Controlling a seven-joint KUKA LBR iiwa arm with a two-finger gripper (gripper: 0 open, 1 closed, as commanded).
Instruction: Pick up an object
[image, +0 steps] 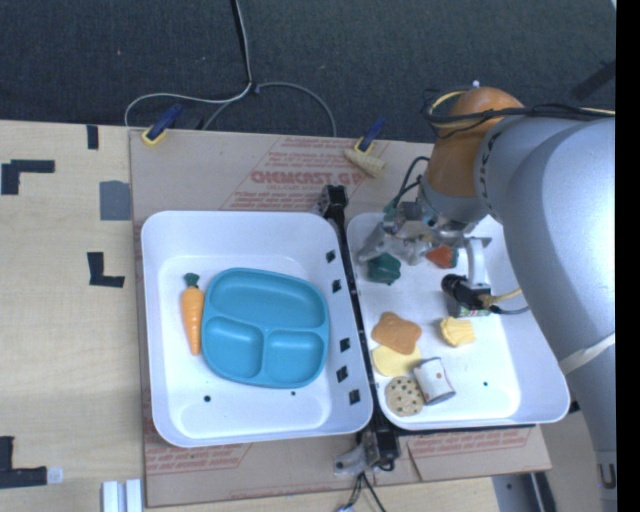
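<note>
While the hand (400, 243) hovers low over the far end of the right bin (520, 385), just above a dark green toy (383, 267), I cannot tell how it is set. I see both bins on a cardboard sheet (290, 175) over the pale wooden table (60, 330), dark carpet (120, 50) beyond. The left bin (170, 400) holds a blue divided plate (265, 325) and a toy carrot (191, 310).
</note>
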